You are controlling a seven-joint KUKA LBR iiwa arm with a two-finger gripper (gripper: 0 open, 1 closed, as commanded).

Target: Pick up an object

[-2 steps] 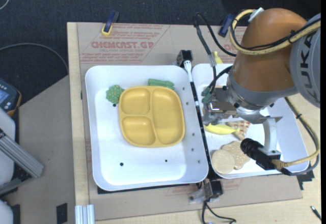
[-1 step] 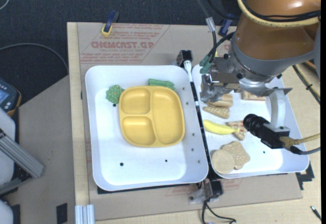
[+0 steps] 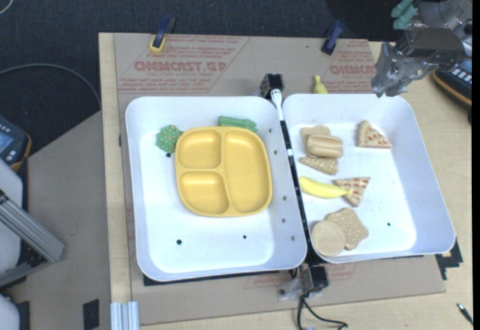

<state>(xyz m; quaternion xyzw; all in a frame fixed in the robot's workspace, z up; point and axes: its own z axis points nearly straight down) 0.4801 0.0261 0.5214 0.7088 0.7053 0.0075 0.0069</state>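
Note:
My gripper (image 3: pixel 390 85) hangs above the bench just past the far right corner of the right bin (image 3: pixel 420 171). It looks open, with nothing between its fingers. In that bin lie a pizza slice (image 3: pixel 373 135), a tan bread roll (image 3: pixel 324 145), a waffle-like wedge (image 3: pixel 320 165), a yellow banana (image 3: pixel 319 188), a second pizza slice (image 3: pixel 353 188) and round biscuits (image 3: pixel 337 232). The nearest item to the gripper is the far pizza slice, below and slightly left of it.
The left bin (image 3: pixel 150 231) holds a yellow divided plate (image 3: pixel 223 171), a green broccoli piece (image 3: pixel 168 139) and a green pod (image 3: pixel 237 123). A small yellow item (image 3: pixel 320 85) lies on the cardboard beyond the right bin. Two clamps (image 3: pixel 160 34) (image 3: pixel 333 36) grip the far edge.

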